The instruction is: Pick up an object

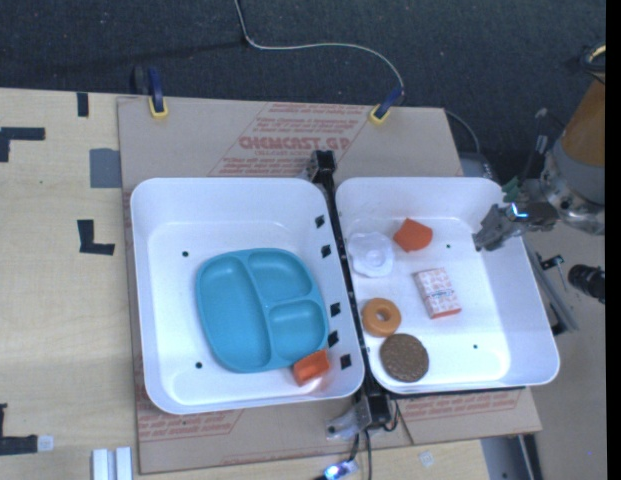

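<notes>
Nearest the camera, right bin (530, 353): flat brown disc (403, 357) at the front wall, ring-shaped doughnut (381, 317) just behind it, small red-and-white box (436, 293) beside. Further back: clear round lid (371, 254), then a blocky orange piece (413, 235). Gripper (493, 230) sits over the bin's far right rim, well apart from the orange piece and box, touching no object. Cannot tell its grip state; nothing visibly held. Left bin (150, 268): smooth blue three-compartment tray (260, 308), small orange block (311, 368) at its front right corner.
</notes>
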You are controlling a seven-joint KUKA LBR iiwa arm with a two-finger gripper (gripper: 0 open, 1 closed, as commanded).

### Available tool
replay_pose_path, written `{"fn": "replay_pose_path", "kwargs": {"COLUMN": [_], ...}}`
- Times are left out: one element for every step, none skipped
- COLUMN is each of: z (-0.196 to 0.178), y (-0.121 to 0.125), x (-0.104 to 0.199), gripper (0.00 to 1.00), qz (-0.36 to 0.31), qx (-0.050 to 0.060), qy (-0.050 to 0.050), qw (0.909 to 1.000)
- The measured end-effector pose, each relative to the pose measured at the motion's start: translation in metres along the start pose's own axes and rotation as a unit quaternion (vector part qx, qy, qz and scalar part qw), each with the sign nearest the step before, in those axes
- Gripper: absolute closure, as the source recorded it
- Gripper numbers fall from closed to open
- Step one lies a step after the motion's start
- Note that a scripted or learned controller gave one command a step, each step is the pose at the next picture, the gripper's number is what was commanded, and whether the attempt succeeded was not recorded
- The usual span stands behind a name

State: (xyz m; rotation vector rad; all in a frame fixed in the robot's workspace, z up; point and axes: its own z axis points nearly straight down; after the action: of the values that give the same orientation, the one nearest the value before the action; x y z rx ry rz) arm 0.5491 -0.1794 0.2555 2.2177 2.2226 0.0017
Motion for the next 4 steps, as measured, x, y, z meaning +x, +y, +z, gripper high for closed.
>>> {"fn": "replay_pose_path", "kwargs": {"z": [-0.004,0.001,0.019,0.03], "y": [0.018,0.031,0.046,0.07], "x": [0.051,0.113,0.158,0.214], "gripper": [1.0,1.0,1.0,1.0], "qz": [-0.002,-0.002,-0.002,-0.002], "qx": [0.001,0.002,0.002,0.001], "qy": [0.001,0.0,0.0,0.0], "qw": [1.0,1.0,1.0,1.0]}}
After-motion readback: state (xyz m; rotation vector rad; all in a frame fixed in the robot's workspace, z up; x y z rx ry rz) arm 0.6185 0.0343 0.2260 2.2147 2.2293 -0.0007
